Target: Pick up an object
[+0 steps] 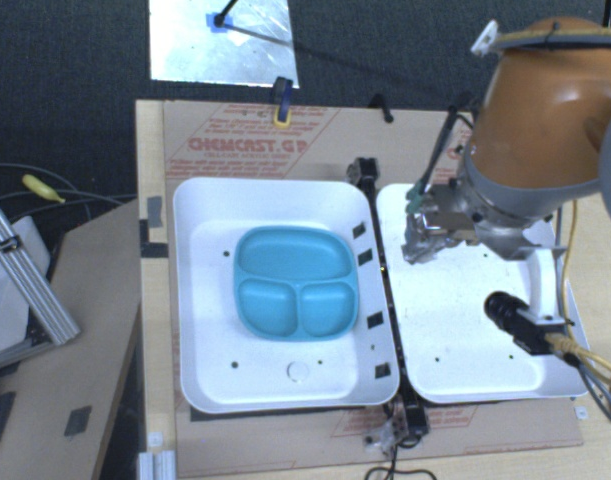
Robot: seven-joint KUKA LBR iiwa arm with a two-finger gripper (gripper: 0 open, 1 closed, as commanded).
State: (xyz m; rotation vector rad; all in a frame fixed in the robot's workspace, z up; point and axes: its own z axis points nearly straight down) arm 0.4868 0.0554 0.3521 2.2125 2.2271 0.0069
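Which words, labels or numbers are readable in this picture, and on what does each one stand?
"CHEMCAST GP": red letters on the brown board, behind the left bin.
Smaller red print above it and along the board's front edge: too blurred to read.
On the blue tray: no text.

Blue tray (293,283), 2 white bins (207,268), orange band (545,98)

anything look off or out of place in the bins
Nothing looks spilled or damaged. The blue divided plate lies flat in the left bin; the gripper hangs over the right bin, apart from it.
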